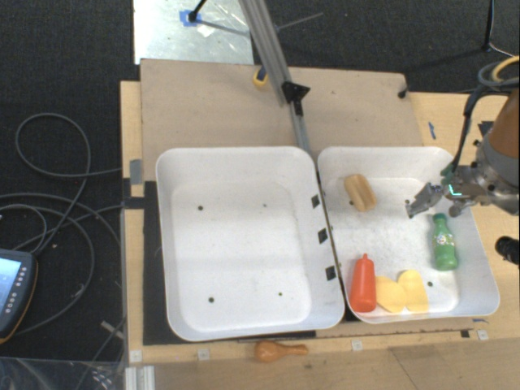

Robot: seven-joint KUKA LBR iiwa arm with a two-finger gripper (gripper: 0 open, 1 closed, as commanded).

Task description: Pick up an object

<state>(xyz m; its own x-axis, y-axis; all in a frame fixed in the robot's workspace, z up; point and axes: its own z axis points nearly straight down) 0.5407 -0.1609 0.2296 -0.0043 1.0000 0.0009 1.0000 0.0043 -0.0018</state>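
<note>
above the right bin (487, 299), gripper (429, 198) near green bottle (444, 242)

Robotics lab or test cell, not a home. Plywood tabletop (211, 104) carries two shallow white bins (236, 242) side by side on a black mat, with toy-like plastic props in the right bin (479, 299): green bottle (444, 242), red bottle (363, 283), yellow pieces (403, 292), tan block (359, 192). Industrial arm (504, 149) reaches in from the right. Dark carpet floor (65, 55) with loose black cables (49, 177), a teach pendant with lit screen (15, 287) at the left edge, a metal pole (268, 39) slanting over the tabletop, tripod legs at top.
</note>
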